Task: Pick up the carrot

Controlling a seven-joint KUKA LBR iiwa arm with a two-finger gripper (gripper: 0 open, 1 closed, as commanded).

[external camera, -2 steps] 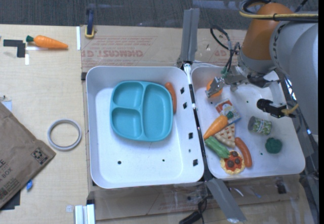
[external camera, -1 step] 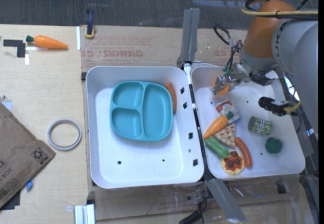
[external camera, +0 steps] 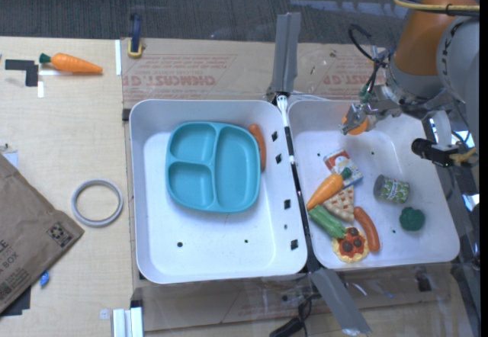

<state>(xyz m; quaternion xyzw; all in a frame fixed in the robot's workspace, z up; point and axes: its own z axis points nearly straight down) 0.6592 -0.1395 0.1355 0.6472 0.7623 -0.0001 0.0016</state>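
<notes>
Here the claw (external camera: 357, 123) hangs over the right bin's (external camera: 427, 251) upper part, fingers pinching a small orange piece (external camera: 355, 128), can't tell what. Below-left, the carrot (external camera: 325, 190) lies tilted on the bin floor beside the pizza slice (external camera: 342, 203). Left bin (external camera: 152, 198) holds a blue tray (external camera: 214, 166). Another carrot (external camera: 72, 63) lies on the counter (external camera: 53, 129), far left.
</notes>
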